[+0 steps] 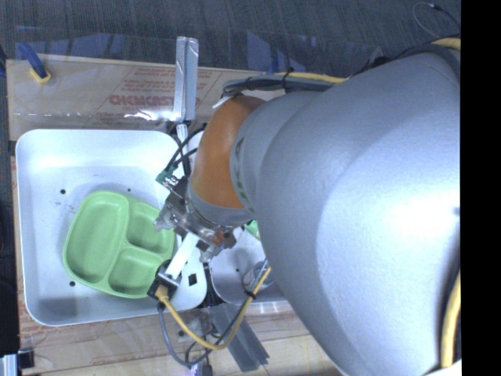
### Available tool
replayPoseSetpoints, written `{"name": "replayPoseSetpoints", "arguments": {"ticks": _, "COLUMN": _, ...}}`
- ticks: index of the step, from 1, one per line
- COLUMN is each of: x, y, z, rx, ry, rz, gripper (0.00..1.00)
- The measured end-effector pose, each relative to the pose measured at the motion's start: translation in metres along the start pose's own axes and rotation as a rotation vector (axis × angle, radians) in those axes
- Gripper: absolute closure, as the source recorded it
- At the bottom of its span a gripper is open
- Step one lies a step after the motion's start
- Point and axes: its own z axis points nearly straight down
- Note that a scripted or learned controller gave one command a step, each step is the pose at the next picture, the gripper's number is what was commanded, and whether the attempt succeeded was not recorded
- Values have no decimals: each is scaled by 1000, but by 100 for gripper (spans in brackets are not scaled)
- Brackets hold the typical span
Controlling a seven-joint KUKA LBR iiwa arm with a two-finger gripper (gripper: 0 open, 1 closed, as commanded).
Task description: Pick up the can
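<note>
While the grey arm (pixel 352 210) reaches in from your right and covers most of that side, its orange band (pixel 215 159) sits near the middle of the scene. Below the band, the gripper (pixel 188 229) hangs over the divide between the two bins, just above the right edge of a green divided tray (pixel 102 245). You cannot tell whether the gripper is open or closed, or whether it has hold of anything, because the wrist hides its working end.

The tray lies flat in the left bin (pixel 39 202), a shallow white tub. It has three compartments and is turned slightly, with one corner towards the near wall.

The can (pixel 231 280), as far as you can judge, is the pale silvery round shape just below and to the right of the wrist, at the near end of the right bin (pixel 249 245). Much of it is hidden by the arm, so you cannot tell whether it stands upright or lies on its side. A small sliver of something bright green (pixel 251 228) shows just beyond it, under the arm.

A grey metal post (pixel 186 77) stands at the far edge, in line with the gap between the bins. Both bins rest on a brown sheet with red printing (pixel 102 92).
</note>
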Motion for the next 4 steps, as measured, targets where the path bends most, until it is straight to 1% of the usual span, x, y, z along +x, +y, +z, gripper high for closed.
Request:
{"name": "replayPoseSetpoints", "arguments": {"ticks": 1, "x": -51, "y": 47, "z": -84, "rx": 4, "ry": 1, "rz": -301, "gripper": 0}}
{"name": "replayPoseSetpoints", "arguments": {"ticks": 2, "x": -123, "y": 108, "z": -66, "rx": 9, "ry": -1, "rz": -290, "gripper": 0}}
{"name": "replayPoseSetpoints", "arguments": {"ticks": 3, "x": -72, "y": 63, "z": -18, "rx": 9, "ry": -1, "rz": -591, "gripper": 0}}
{"name": "replayPoseSetpoints", "arguments": {"ticks": 4, "x": -122, "y": 107, "z": 1, "rx": 8, "ry": 0, "rz": -619, "gripper": 0}}
